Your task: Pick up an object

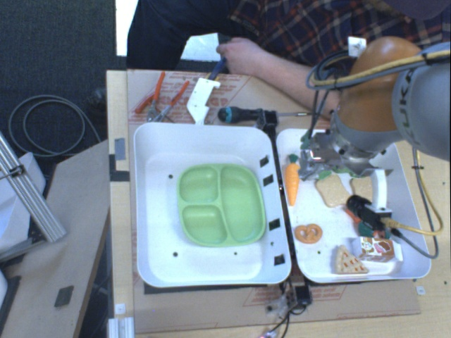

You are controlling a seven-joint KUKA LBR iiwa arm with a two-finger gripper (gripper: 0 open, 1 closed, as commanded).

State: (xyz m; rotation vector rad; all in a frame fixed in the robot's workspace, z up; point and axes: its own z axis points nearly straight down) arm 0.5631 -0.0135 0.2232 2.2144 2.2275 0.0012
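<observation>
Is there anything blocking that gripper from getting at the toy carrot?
Nothing visible does. The gripper hangs in the right bin just right of the carrot, with only bare bin floor between them. The toast slice and pretzel lie below, off that line.

Two white bins of smooth moulded plastic, the left bin (151, 189) and the right bin (412, 210), sit on a desk (120, 210) of pale, matt board that looks like cardboard or unfinished wood. A pale green divided plate (220, 204) shows a soft satin sheen (plastic, by the look of it). The toy carrot (292, 183) is glossy orange plastic; the pretzel (308, 233) and waffle wedge (347, 260) look like matt moulded plastic. The arm's orange band (380, 83) is glossy and catches the light, above smooth grey casing (430, 111). Behind, a plaid cloth shirt (310, 20) and orange-handled metal pliers (158, 96).
</observation>
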